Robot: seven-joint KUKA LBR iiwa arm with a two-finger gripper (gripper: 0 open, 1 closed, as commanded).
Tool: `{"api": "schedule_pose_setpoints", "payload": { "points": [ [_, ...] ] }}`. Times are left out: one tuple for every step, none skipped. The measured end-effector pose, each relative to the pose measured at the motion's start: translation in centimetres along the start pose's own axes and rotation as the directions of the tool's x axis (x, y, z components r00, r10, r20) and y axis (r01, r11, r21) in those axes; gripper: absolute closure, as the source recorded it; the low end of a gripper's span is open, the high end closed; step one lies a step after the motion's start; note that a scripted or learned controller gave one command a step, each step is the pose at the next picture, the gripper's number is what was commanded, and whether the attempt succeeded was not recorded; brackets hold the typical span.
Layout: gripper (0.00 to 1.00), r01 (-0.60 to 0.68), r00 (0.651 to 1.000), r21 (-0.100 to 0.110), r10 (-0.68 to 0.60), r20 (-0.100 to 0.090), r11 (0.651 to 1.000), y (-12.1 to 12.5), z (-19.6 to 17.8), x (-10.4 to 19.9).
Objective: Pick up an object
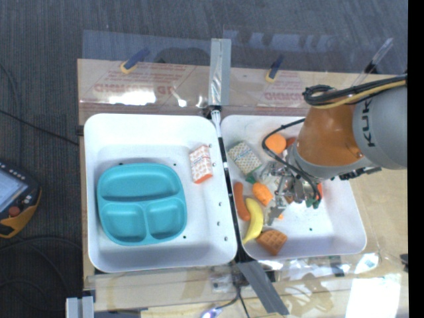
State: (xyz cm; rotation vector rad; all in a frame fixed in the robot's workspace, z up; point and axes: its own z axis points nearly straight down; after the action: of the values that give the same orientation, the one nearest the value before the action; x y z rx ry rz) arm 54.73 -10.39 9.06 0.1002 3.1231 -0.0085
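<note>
Candidate objects lie clustered in the left half of the right bin (344, 240): a yellow banana (254, 222) near the centre divider, an orange carrot-like piece (263, 192) just right of it, a thin orange stick (241, 200) along the bin's left wall, a brown waffle-like block (271, 241) at the near edge, a patterned grey pouch (244, 156) farther back, and an orange round piece (275, 142) at the far side, partly under my wrist. My gripper (289, 192) hangs low over this cluster, just right of the carrot-like piece; whether my jaws are open or closed I cannot tell, and nothing is visibly held between them.

Risk: the items crowd together, some touching, so closing here may pinch two at once or nudge the banana aside and catch nothing. The carrot-like piece looks smooth and tapered and may squirt out of a grip.

Outward: the left bin (119, 128) holds a teal divided tray (140, 201) and a small orange-and-white carton (201, 163), well apart from me.
</note>
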Motion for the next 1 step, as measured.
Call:
{"api": "schedule_pose_setpoints", "payload": {
  "points": [
    [0.00,-0.075,0.997,-0.004,0.075,0.003,0.997,0.33,-0.09,2.75]
  ]
}}
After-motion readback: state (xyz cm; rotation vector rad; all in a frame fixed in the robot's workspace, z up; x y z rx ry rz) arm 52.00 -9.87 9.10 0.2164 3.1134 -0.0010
